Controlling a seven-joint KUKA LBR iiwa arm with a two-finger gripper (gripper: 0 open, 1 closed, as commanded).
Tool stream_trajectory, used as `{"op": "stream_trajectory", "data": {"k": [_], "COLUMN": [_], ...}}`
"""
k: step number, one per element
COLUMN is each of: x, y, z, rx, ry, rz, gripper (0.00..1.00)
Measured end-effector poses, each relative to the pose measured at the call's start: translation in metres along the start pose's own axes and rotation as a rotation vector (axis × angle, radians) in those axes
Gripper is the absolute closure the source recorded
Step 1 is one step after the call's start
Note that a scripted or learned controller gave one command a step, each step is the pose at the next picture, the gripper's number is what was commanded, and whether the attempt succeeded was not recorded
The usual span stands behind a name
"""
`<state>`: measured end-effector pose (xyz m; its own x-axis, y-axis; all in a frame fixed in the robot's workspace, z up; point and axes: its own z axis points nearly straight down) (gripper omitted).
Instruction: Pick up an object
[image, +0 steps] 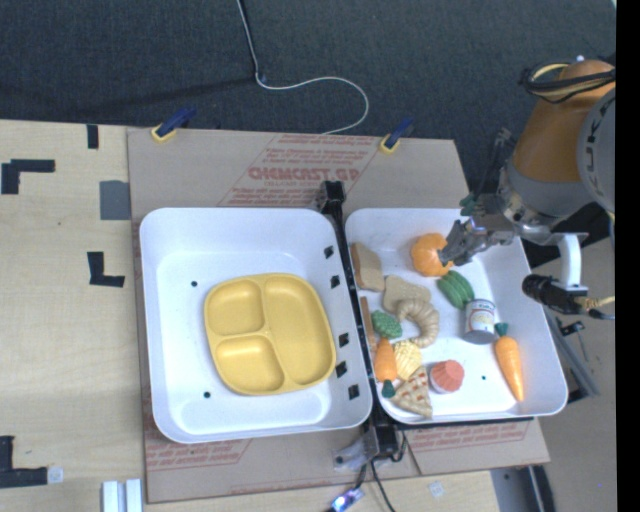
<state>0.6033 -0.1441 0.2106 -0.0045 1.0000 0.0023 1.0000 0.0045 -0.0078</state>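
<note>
Two shallow white bins are being borne side by side on a cardboard sheet (300, 175) laid over the wooden bench (60, 300). The left bin (165, 260) is being occupied by a yellow divided tray (268, 333) with three compartments, lying slightly turned near the bin's middle. The right bin (535, 330) is being filled by a scatter of toy food. An orange fruit (428, 254) is being shown near the bin's back wall, with a green pepper-like piece (456, 289) just beside it toward the front. A small can (481, 318) is being seen near the right side, and an orange carrot (511, 366) is lying close to the right wall. A tan bread-like piece (367, 266), a beige curled piece (420, 320), a corn cob (407, 355), a pizza slice (414, 393) and a red round piece (446, 375) are being crowded toward the left and front. The gripper (462, 243) is being held low over the back of the right bin, just beside the orange fruit; whether that fruit is being touched cannot be told. Nothing is being seen pinched, and its state cannot be told. A thin white cable (310, 85) is being looped over the dark floor behind the bench.
</note>
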Motion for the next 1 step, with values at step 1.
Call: {"op": "stream_trajectory", "data": {"k": [1], "x": [0.0548], "y": [-0.0128], "z": [-0.0060], "rx": [-0.001], "ry": [0.000], "rz": [-0.002], "gripper": [1.00]}}
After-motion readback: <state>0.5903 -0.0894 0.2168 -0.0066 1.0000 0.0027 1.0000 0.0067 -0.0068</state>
